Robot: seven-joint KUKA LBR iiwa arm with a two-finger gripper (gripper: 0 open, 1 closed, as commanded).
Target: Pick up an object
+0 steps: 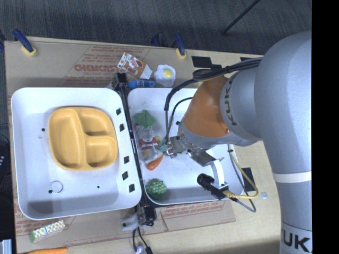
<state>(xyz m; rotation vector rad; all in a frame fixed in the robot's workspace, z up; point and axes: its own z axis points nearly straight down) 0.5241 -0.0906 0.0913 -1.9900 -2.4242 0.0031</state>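
Left bin (21, 157): we see a yellow divided tray (83, 137) lying flat in it, with a small clear ring (56, 187) near the front corner. Nothing here is near the arm.

Bench edge, front left: a wrapped candy (47, 230) lies outside the bins, out of play.

Bench edge, back: a small printed carton (130, 65), a blue piece (142, 83) and a yellow and white toy (165, 75) sit behind the bins.

Right bin (185, 194): the candidates cluster along its left wall. We read a green leafy toy (144, 119) at the back, a red and white packet (148, 141) below it, an orange carrot-like piece (154, 163) just beside that, and a green textured ball (155, 188) at the front, apart from the rest.

Gripper (170, 148): it sits low in the right bin, next to the packet and the orange piece. The wrist covers the fingers, so we cannot tell whether they are spread or pressed together, and we see nothing held.

Step in hand: we judge this as the descent onto the cluster.

Doing it well: we would centre on one item, not the seam between packet and carrot, keep clear of the bin wall, close fully before lifting, then rise straight.

Risk: crowded neighbours may shift or get nudged away.
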